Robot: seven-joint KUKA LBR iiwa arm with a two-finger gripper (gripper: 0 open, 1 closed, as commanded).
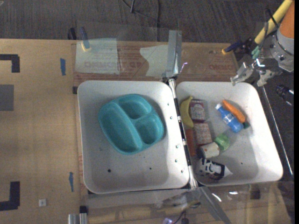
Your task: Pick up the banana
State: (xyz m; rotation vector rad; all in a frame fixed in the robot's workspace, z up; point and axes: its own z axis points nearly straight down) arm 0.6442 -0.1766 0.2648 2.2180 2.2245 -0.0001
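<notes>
The banana (187, 112) is yellow with a greenish tip. It lies curved along the left wall of the right bin (266, 148), near the far end, just left of a dark red packet (197, 110). My gripper (247, 77) hangs above the far right corner of the right bin, well to the right of the banana and apart from it. Its fingers look spread open with nothing between them.
The right bin also holds a second packet (203, 133), a blue bottle (229, 118), an orange carrot-like piece (233, 110), a green and white bottle (217, 146), a black and white item (212, 168) and a reddish stick (189, 141). A teal divided plate (131, 123) lies in the left bin (91, 162).
</notes>
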